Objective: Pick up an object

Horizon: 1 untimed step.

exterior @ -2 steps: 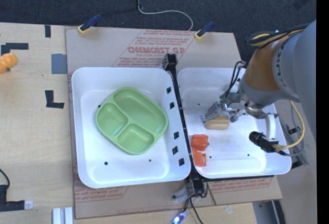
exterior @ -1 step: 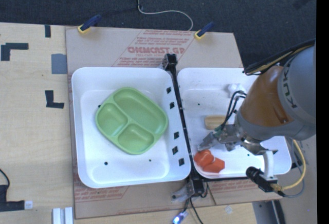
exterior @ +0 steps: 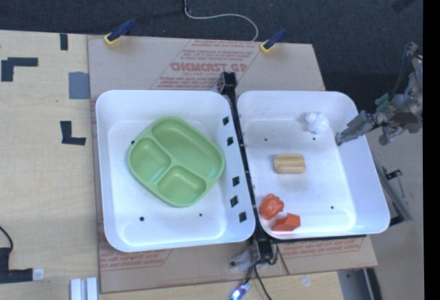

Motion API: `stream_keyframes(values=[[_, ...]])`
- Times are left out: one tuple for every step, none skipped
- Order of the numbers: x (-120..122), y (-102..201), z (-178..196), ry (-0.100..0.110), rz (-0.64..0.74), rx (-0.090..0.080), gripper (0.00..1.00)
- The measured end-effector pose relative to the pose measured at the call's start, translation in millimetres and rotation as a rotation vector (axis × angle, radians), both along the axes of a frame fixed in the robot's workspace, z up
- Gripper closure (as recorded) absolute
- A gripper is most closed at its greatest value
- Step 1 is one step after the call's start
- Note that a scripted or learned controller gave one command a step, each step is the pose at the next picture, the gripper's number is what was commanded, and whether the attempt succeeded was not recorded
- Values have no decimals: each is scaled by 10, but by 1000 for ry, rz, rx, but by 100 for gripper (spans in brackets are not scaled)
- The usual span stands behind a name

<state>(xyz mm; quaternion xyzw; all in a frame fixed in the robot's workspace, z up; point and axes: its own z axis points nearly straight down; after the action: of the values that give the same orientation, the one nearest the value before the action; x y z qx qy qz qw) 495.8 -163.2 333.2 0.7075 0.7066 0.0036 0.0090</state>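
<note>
A: What lies nearest the camera?

B: The front edge of the desk (exterior: 41, 223), pale wood with black tape marks. Two shallow white bins sit side by side on a sheet of cardboard (exterior: 199, 65). In the right bin (exterior: 344, 219), at its front left corner, two orange-red pieces lie close together: an orange-red lump (exterior: 271, 206) and, just beside it toward the front wall, an orange-red wedge (exterior: 287, 222).

A: And farther in?

B: Near the middle of the right bin rests a small tan block (exterior: 289, 164), lying flat and well apart from the red pieces. Toward the bin's back right sits a white crumpled object (exterior: 315, 120). In the left bin (exterior: 113, 223), a green divided plate (exterior: 176, 161) with three compartments lies flat, turned at an angle.

A: Where is the arm?

B: At the right edge. The gripper (exterior: 344, 136) hangs just beyond the right bin's right wall, pointing left. Whether its fingers are apart or closed, I cannot tell; nothing is seen between them.

A: And at the back?

B: Two yellow-and-blue clamps (exterior: 119, 31) pin the cardboard's far corners, and a white cable (exterior: 220, 16) loops across dark carpet.
</note>
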Motion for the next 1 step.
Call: stream_keyframes(values=[[29,1174,-1528,33,12,13,0]])
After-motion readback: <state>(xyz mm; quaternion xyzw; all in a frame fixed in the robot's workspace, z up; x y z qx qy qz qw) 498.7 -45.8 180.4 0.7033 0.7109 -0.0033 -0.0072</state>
